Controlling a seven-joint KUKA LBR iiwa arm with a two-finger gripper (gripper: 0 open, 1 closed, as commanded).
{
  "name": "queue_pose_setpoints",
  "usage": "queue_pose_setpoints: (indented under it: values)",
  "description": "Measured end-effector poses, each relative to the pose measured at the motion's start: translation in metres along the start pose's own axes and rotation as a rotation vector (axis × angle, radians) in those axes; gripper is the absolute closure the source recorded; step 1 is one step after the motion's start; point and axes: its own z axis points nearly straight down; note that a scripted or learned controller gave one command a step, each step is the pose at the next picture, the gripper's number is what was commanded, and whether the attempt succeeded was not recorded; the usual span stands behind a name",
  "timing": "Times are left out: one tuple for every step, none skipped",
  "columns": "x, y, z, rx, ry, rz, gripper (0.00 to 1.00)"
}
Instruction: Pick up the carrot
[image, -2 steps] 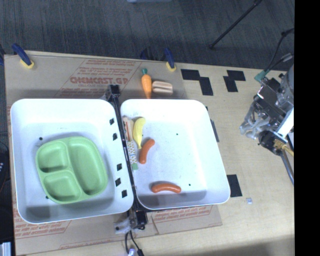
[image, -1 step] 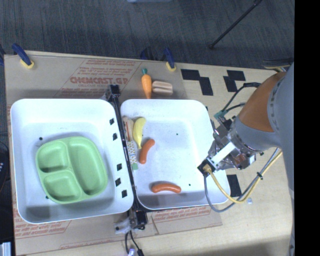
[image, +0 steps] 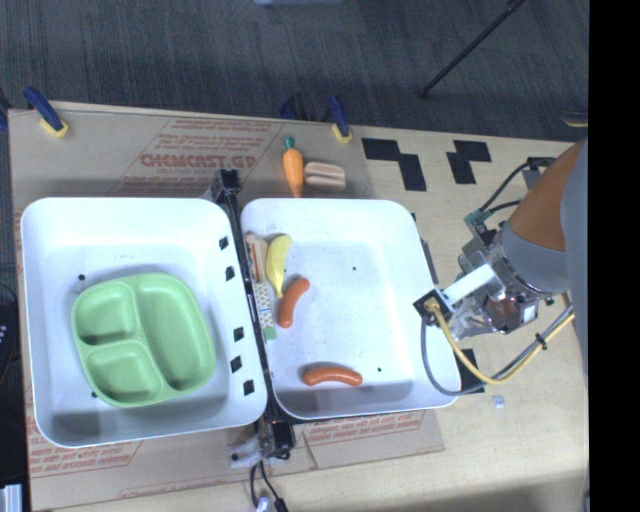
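Lay outside both bins: carrot (image: 292, 169), on the bench (image: 520, 450) at about twelve o'clock from the right bin (image: 395, 240), just beyond its far rim, green top pointing away from the bin. Rested just beside the carrot, at its three o'clock, a small tan and pink layered block (image: 324, 176). Held within the right bin, near its nine o'clock wall: a banana (image: 276, 259) next to a striped sandwich-like piece (image: 256, 256), with one orange-red sausage (image: 291, 301) just below at six o'clock and a second sausage (image: 332, 376) flat near the bin's six o'clock rim. Sat in the left bin (image: 60, 230) a green divided plate (image: 143, 338) with three compartments. Hovered at three o'clock of the right bin, over its outer rim and well apart from the carrot: claw (image: 458, 312), with yellow and black cables looping beneath. Could not tell whether the claw was spread or closed; nothing seen gripped in it.
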Motion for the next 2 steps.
queue_pose_setpoints:
  values:
    - [0.022, -0.072, 0.161, 0.003, 0.0, -0.054, 1.0]
    - [0.028, -0.013, 0.071, 0.0, 0.002, -0.071, 1.0]
